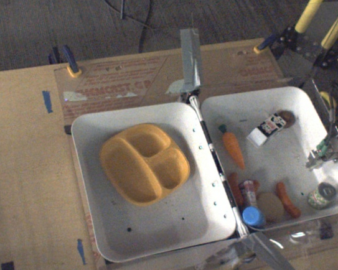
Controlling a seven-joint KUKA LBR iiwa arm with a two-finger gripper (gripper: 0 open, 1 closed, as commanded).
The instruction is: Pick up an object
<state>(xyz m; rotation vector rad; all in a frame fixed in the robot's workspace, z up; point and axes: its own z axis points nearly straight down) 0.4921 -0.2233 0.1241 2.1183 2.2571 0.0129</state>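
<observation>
Camera view: gripper [320,154] at right bin [289,97] right rim, grip state indeterminable. Carrot [232,147] near dividing edge, lower items crowded, centre floor bare. Yellow tray [145,163] in left bin [107,228]. Cardboard bench [25,184].

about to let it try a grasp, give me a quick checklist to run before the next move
1. Gripper over the right bin: ok, at its right edge.
2. Whether the jaws are open: cannot tell, too small and blurred.
3. Gripper carrying nothing yet: cannot tell, though nothing shows at its tip.
4. Targets lying apart: ok for the carrot and the small carton, each on bare floor.
5. Crowded corner: not ok, the blue cap, the tan disc and the red sausage-shaped piece sit close together.
6. Left bin: ok, holds the yellow divided plate, far from the gripper.
</observation>
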